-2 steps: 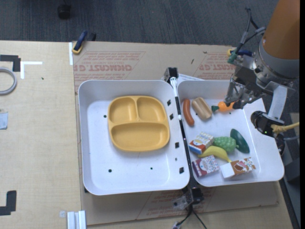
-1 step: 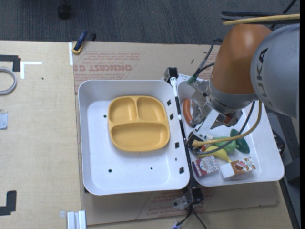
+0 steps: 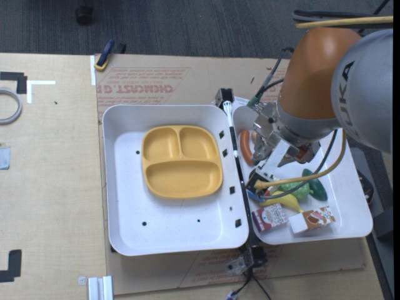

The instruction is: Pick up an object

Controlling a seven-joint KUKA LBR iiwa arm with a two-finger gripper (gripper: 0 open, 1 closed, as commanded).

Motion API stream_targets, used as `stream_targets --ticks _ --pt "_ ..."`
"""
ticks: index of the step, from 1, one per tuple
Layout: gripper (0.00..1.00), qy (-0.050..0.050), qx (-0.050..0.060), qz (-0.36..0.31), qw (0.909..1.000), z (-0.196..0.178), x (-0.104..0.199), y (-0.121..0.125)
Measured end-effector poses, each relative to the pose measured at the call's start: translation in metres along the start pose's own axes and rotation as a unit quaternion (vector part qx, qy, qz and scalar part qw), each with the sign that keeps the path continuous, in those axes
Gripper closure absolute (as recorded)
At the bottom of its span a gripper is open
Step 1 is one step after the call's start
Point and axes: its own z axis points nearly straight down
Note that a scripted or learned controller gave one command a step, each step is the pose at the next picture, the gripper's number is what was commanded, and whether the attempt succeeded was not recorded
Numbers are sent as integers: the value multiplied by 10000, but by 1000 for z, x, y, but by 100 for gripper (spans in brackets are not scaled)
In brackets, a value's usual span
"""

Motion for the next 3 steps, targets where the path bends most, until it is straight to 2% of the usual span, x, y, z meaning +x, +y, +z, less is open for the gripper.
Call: stream_targets --ticks 3 --pt "100 -22 9 -13 10000 -28 0 2"
